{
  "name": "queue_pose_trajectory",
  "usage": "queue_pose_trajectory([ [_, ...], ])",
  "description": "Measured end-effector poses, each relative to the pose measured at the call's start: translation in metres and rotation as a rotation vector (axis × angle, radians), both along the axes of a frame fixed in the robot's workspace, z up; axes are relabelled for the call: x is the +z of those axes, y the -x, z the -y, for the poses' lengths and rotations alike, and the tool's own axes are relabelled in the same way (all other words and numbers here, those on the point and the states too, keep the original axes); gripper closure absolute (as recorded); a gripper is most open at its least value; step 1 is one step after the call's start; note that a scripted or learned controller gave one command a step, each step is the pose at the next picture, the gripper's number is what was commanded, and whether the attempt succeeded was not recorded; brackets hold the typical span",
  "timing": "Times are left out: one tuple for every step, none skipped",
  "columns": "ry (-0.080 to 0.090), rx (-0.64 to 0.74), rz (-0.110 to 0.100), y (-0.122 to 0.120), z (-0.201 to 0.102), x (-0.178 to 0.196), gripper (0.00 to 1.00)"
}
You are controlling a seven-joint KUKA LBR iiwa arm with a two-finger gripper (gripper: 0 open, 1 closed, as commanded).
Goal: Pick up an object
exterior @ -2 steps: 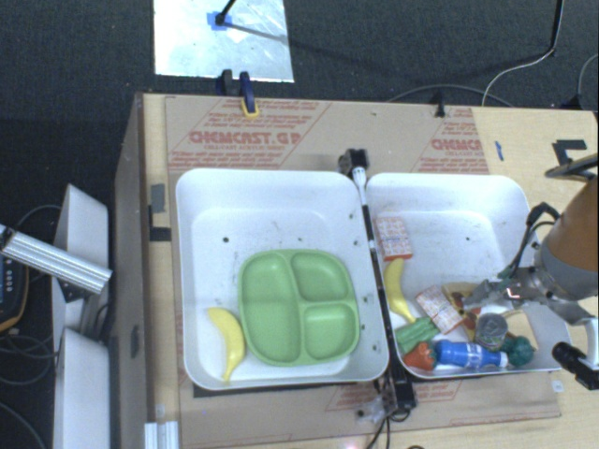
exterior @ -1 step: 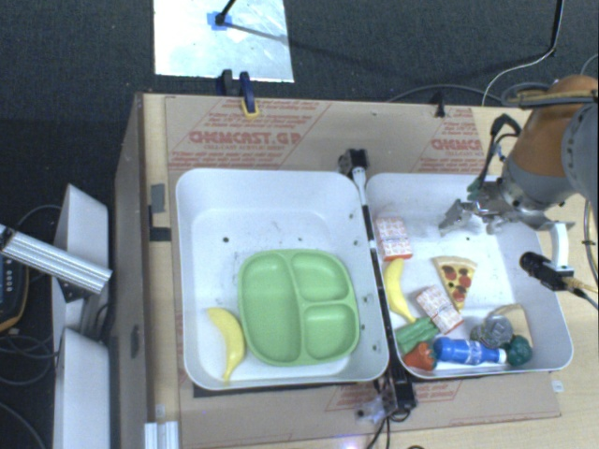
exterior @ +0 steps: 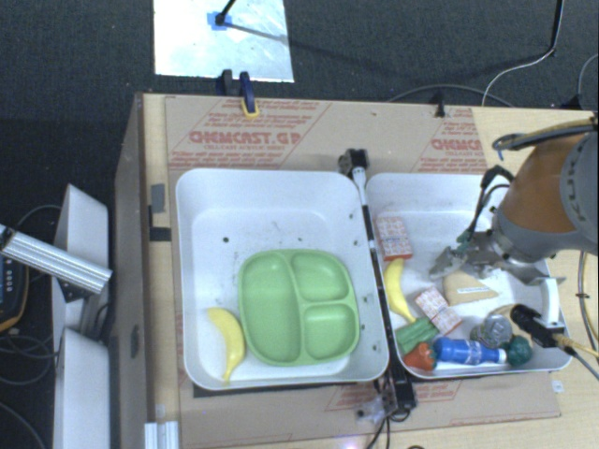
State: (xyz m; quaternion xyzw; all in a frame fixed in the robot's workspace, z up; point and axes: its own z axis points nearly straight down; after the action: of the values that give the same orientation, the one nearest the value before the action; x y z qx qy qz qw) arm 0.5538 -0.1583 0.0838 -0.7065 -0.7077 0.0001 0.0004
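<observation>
My gripper (exterior: 451,262) hangs low in the right bin (exterior: 426,190), reaching in from the right under the orange-banded wrist (exterior: 538,195). It sits just above the left end of a cream wedge-shaped block (exterior: 471,291), touching or nearly touching it. To its left stand a pink and white box (exterior: 393,237) and a yellow banana (exterior: 397,288). A small patterned box (exterior: 436,310) lies just below the gripper. Along the bin's front edge lie a green piece (exterior: 415,334), a red piece (exterior: 420,355), a blue bottle (exterior: 471,353), a grey round object (exterior: 492,331) and a dark green ball (exterior: 519,351).
The left bin (exterior: 211,204) holds a green divided plate (exterior: 299,305) and a second banana (exterior: 227,342) at its front left. A black divider clip (exterior: 356,164) sits between the bins at the back. Cables run behind the bench.
</observation>
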Motion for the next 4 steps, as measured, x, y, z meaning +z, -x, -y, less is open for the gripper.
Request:
queue_pose_trajectory([
  [0.003, 0.003, 0.007, -0.096, 0.043, 0.083, 0.00],
  [0.000, 0.000, 0.002, -0.030, 0.004, 0.071, 0.00],
  [0.000, -0.001, 0.000, 0.026, -0.025, 0.021, 0.00],
  [0.003, 0.002, 0.005, -0.046, 0.037, 0.057, 0.00],
])
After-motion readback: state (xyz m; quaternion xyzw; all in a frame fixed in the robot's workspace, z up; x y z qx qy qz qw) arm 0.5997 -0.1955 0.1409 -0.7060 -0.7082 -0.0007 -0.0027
